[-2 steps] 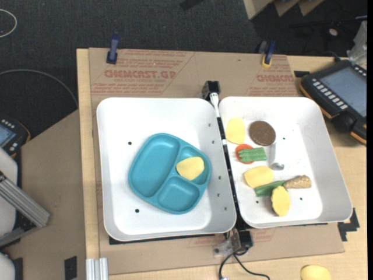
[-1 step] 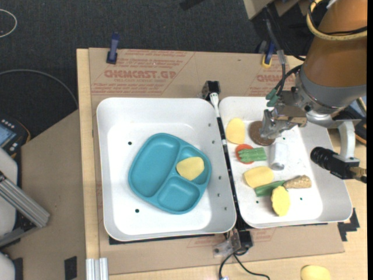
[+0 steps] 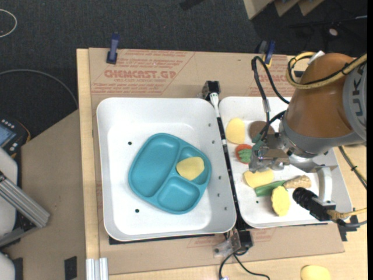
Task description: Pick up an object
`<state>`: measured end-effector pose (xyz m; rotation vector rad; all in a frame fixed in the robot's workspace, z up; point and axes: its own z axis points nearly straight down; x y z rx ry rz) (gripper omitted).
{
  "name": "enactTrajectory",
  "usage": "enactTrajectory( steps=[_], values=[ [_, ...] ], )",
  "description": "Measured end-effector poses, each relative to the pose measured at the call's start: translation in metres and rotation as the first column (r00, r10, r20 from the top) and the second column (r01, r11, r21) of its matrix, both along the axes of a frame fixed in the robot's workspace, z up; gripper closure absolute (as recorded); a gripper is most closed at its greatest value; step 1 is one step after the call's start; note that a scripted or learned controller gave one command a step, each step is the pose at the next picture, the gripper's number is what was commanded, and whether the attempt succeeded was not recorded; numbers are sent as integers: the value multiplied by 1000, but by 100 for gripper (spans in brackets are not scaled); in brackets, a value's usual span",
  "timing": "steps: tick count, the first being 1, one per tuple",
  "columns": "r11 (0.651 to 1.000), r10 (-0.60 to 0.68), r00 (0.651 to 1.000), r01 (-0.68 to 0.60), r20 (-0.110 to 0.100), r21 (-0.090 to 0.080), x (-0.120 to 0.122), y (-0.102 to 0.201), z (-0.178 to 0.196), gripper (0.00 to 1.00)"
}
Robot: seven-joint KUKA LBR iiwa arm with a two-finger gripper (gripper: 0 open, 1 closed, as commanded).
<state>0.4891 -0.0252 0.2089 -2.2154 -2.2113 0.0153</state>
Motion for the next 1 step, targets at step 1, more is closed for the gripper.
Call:
enactTrajectory(
  steps=[1],
  values=[
    [1000, 8, 1000, -8, 16, 2, -10, 57, 20, 100]
  ],
)
